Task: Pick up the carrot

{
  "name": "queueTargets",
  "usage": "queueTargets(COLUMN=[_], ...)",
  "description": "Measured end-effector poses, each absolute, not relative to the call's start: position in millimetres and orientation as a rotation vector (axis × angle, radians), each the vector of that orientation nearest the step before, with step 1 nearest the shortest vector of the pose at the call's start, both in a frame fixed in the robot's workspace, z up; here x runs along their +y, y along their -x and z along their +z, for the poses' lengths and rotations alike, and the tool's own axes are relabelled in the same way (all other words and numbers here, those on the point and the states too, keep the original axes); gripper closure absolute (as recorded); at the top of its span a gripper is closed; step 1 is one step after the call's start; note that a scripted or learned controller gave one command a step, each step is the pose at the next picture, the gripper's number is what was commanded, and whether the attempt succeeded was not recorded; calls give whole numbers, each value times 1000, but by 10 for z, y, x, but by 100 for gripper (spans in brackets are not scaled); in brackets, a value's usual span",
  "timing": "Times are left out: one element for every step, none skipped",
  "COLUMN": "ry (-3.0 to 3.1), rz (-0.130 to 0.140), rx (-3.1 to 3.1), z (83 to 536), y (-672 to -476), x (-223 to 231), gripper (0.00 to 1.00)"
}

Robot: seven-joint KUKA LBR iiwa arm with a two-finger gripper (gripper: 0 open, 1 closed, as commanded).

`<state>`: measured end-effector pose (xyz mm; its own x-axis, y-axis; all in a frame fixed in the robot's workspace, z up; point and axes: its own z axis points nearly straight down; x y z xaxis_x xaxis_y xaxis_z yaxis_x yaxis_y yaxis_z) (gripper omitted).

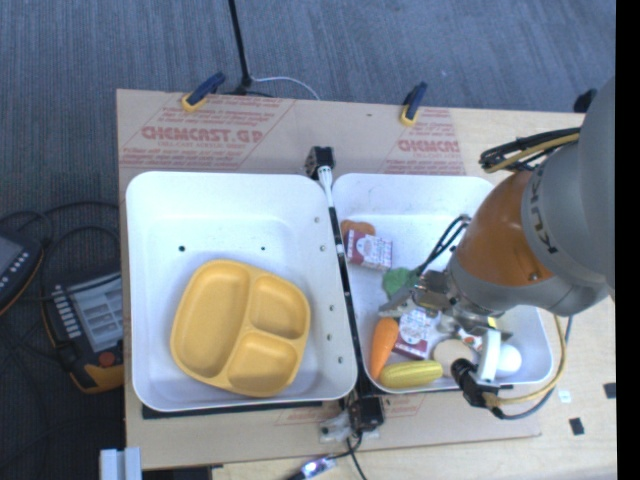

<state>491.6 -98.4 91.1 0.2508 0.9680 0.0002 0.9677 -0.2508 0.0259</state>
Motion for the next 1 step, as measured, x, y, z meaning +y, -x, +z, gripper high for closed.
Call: queueTargets(ry=[-2470], rz=[19], rx=[1910], z=[996], y=[-4909], x=[-992], gripper=[100])
